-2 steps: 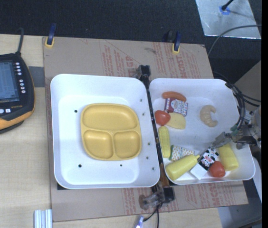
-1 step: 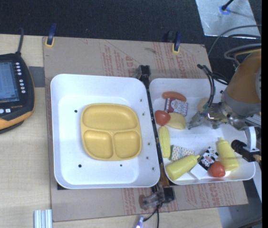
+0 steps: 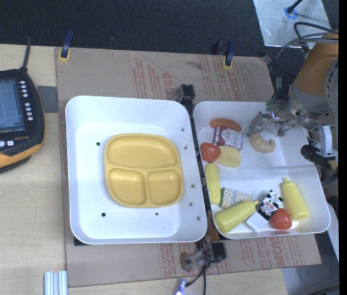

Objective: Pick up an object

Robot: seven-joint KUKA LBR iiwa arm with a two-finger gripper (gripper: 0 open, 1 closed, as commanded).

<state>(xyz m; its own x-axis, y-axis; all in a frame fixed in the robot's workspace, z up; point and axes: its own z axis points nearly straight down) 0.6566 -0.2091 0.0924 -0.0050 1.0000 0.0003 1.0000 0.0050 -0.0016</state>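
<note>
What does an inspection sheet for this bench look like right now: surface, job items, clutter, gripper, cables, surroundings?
Surface: cardboard sheet under two white bins, held by clamps at its far edge.
Job's things: right bin holds a hot dog, tomato, corn cob, two yellow bottles, and a beige piece beside the gripper.
Clutter: left bin holds a yellow divided tray.
Gripper: gripper low over the right bin's far side.
Cables: wire off the near edge.
Surroundings: tablet controller far left, dark floor behind.

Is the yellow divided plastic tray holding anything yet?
Empty. The yellow divided plastic tray in the left white bin shows three bare compartments; the toy foods all lie in the right white bin.
</note>
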